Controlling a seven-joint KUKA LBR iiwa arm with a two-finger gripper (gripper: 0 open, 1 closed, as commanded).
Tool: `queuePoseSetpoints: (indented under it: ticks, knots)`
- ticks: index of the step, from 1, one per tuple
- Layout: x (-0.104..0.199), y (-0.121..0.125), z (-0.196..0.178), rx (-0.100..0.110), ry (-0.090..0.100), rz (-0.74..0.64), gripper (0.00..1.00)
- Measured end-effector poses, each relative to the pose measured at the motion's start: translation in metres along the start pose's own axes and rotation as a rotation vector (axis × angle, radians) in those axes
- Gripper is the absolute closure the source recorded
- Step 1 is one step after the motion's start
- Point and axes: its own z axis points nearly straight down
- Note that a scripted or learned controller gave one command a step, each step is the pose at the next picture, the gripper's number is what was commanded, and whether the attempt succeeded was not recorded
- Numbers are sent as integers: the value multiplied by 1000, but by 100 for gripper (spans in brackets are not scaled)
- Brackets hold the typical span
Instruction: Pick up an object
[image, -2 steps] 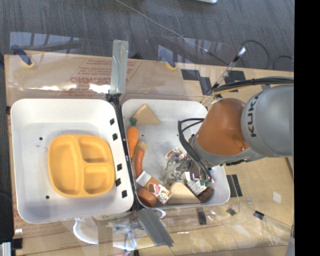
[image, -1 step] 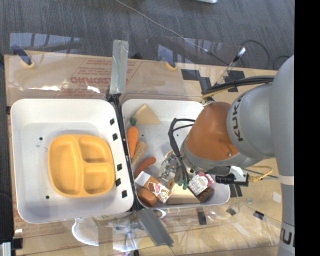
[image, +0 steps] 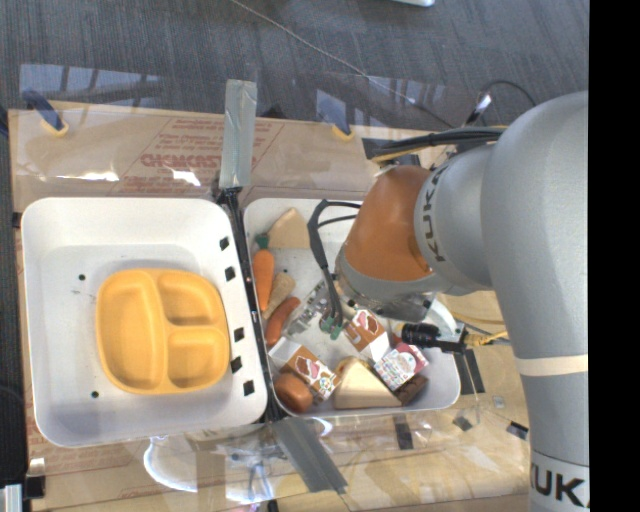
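Over the right bin (image: 448, 395), the arm (image: 520, 210) reaches in from the right, its orange band (image: 392, 232) directly above the wrist. The gripper (image: 318, 312) sits low among the contents, near the bin's middle. Finger state: cannot tell — the metal parts at the tip are small and blurred, and no item shows between them.

Candidate objects all lie in the right bin:
- a carrot (image: 263, 277) along the left wall, upright in the view;
- a reddish sausage-shaped piece (image: 281, 318) just beside it, tilted;
- a tan wedge (image: 290, 230) at the upper end;
- a brown packaged item (image: 303, 378) and a pale wedge (image: 362, 387) at the lower end;
- two small labelled packets (image: 385, 350) below the wrist.

The left bin (image: 60, 235) holds a yellow divided tray (image: 160, 330), well apart from the gripper.

Risks, as judged from this position:
- Crowding. Items touch or overlap, so the fingers may land on two at once, or on an edge, and slip off on lift.
- Shape. The carrot and the sausage-shaped piece are rounded and may roll out of a pinch.
- Wall clearance. The carrot lies close to the bin wall — a finger may strike the wall.
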Motion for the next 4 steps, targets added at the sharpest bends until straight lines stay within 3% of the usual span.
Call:
queuePoseSetpoints:
  ticks: [1, 2, 3, 4]
  knots:
    - [-9, -84, 0, 0, 1, -210, 100]
    - [32, -46, -1, -1, -10, 21, 100]
    - [39, -47, -2, 1, -12, 217, 100]
    - [21, -31, 1, 1, 1, 519, 100]
